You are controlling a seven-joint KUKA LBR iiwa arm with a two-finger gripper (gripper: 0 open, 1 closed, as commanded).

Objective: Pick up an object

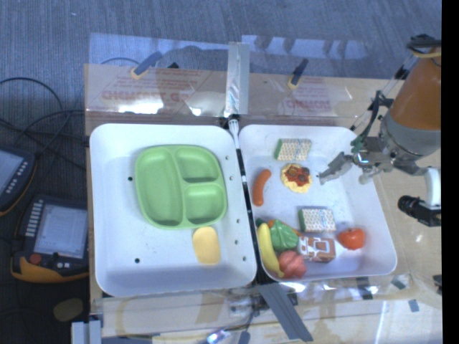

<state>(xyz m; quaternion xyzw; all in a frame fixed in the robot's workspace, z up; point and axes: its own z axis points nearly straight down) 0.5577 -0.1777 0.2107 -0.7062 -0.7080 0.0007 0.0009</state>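
Lying in the left bin (107, 213): green tray (181, 185), yellow block (206, 245) nearer. Crowding the right bin (373, 221): sausage (261, 185), small pizza (296, 177), tomato (351, 238). Hovering just right of the pizza, gripper (350, 166) spreading wide, holding nothing.

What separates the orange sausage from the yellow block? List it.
Colour: the sausage is orange-red, the yellow block pale yellow.
Shape: the sausage is slim and slightly curved, the yellow block broad with rounded corners.
Place: the sausage lies in the right bin, the yellow block in the left bin beside the green tray.
Both lie flat, untouched.
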